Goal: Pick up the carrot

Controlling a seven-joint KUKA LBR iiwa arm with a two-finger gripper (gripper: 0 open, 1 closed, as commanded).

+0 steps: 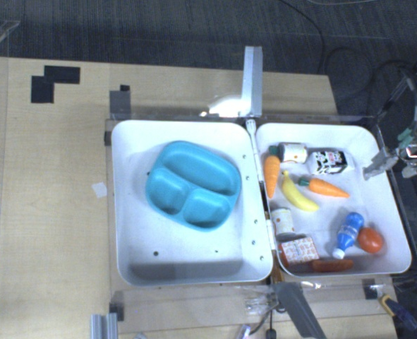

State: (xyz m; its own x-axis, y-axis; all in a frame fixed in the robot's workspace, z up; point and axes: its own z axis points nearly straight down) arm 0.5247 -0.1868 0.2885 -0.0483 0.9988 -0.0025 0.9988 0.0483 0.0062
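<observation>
Two orange carrots lie in the right bin (377, 141). One carrot (272, 174) lies lengthwise against the bin's left wall. The other carrot (327, 187), with a green stub at its left end, lies near the middle, just right of a yellow banana (298, 195). My gripper (382, 164) hangs over the bin's right rim at the view's right side, well to the right of both carrots, with nothing visibly held.
The right bin also holds a cow-patterned bottle (328, 161), a small dark-capped bottle (291, 152), a can (282, 221), a blue bottle (348, 234), a red-orange ball (370, 241), a red box (298, 249) and a red sausage (331, 265). A blue divided plate (192, 183) lies in the left bin (134, 260).
</observation>
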